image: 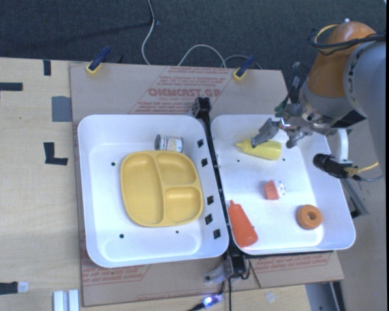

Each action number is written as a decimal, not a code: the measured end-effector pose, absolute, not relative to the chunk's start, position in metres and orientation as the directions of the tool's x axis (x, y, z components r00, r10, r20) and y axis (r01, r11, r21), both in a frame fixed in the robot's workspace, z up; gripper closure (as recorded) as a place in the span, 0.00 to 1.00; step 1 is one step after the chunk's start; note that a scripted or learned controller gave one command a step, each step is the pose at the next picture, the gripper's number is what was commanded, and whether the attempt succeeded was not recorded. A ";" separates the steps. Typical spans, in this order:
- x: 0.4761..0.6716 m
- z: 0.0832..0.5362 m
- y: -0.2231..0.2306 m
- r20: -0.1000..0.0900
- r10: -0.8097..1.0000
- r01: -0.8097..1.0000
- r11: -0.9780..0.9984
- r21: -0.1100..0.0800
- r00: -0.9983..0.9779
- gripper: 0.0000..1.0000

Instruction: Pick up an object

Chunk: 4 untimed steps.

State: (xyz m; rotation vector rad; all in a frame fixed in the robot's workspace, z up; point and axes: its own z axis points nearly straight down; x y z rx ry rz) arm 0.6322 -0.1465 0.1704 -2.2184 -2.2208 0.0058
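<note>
— What do we see from the camera above the bench?

— We see the gripper (277, 134) low over the right bin (324, 173), its fingers spread apart, one dark fingertip touching the top of the yellow banana-shaped object (262, 149). Nothing sits between the fingers.

— And the rest, relative to that yellow object?

— Below it we find a small orange block (271, 190), farther down an orange bottle (242, 224) and a brown ring (309, 217). Well to its left, a yellow divided plate (161, 188) and a small can (168, 143).
</note>
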 end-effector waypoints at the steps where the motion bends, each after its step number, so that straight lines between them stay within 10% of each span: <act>1: 0.632 0.110 -0.154 -0.001 1.000 1.000 0.001 -0.004 -0.001 0.00; 2: 0.632 0.083 -0.153 -0.002 1.000 1.000 0.002 -0.001 -0.002 0.00; 3: 0.633 0.096 -0.153 -0.003 1.000 1.000 0.003 0.002 -0.003 1.00; 4: 0.634 0.138 -0.154 0.000 1.000 1.000 0.001 0.002 -0.001 1.00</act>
